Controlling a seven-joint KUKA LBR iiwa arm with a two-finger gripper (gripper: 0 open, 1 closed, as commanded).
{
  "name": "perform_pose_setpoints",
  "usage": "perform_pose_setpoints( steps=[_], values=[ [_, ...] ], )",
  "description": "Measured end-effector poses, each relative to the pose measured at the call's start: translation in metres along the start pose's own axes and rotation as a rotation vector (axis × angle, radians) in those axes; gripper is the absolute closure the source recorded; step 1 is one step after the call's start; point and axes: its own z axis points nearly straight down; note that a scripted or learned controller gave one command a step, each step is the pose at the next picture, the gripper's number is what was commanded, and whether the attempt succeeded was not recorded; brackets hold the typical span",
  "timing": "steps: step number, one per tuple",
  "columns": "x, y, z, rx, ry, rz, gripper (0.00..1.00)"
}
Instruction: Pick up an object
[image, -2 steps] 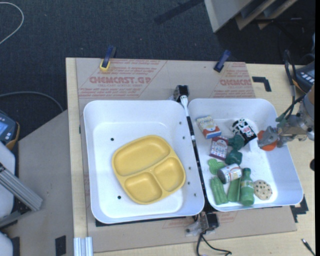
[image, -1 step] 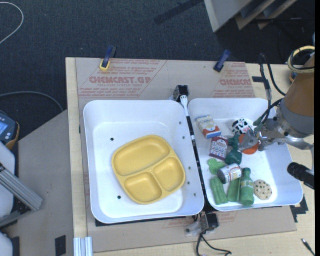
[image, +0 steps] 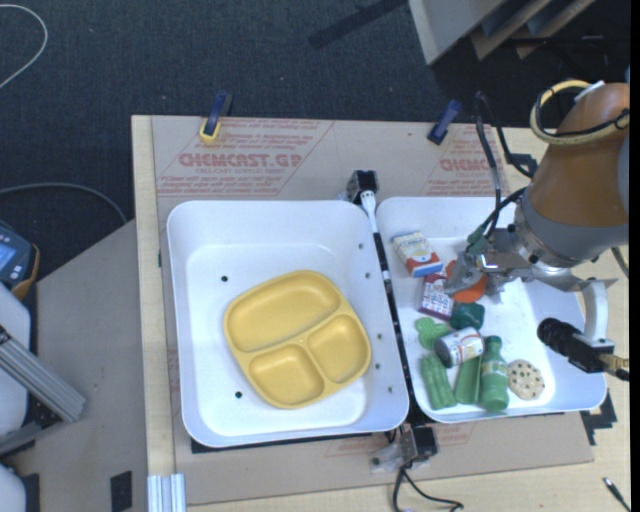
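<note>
A yellow tray with three compartments lies alone in the left bin, which stands against the right bin on a brown board. Two blue clamps grip the board's far edge. Right of the tray, across the bins' shared rims, small things crowd the right bin's near-left part: a white carton with a red and blue end farthest from the camera, then a purple packet, a dark green lump, a can lying on its side, green stalks and a green bottle. A cookie sits just right of the bottle. The gripper of the grey arm hangs low over an orange piece, just right of the packet; its state cannot be told from this angle, and nothing is seen held in it. A black fitting juts out from the arm above the bin's right part.
</note>
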Motion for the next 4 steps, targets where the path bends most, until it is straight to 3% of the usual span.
perform_pose_setpoints(
  steps=[1, 3, 4],
  values=[
    [0.025, -0.005, 0.0, 0.004, 0.0, 0.003, 1.0],
    [0.023, -0.008, 0.0, 0.005, -0.002, 0.008, 1.0],
    [0.031, -0.009, 0.018, 0.006, -0.001, 0.007, 1.0]
  ],
)
